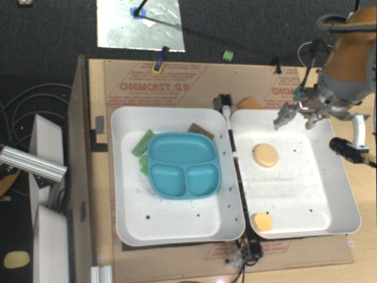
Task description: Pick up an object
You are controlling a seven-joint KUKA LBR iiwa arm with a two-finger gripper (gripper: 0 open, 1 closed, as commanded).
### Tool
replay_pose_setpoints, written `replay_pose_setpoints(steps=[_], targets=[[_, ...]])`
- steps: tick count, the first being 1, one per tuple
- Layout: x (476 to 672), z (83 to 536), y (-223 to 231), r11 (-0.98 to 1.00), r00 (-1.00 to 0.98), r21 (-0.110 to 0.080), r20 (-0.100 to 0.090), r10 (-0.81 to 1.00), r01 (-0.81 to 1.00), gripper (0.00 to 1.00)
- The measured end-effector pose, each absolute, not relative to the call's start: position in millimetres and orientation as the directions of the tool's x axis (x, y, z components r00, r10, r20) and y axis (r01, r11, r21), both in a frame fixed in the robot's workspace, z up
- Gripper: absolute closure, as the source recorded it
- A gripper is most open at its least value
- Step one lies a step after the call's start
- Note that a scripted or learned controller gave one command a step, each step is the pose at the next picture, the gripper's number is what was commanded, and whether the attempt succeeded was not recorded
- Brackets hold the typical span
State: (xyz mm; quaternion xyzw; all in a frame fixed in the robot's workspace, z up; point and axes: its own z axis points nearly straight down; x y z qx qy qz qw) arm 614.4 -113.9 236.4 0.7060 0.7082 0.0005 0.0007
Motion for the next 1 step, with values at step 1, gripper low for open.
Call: replay_pose_setpoints(steps=[1], targets=[[622.3, 201.5, -107.5, 0.005, -0.005, 0.000, 0.000, 1.000, 1.000, 0.00]])
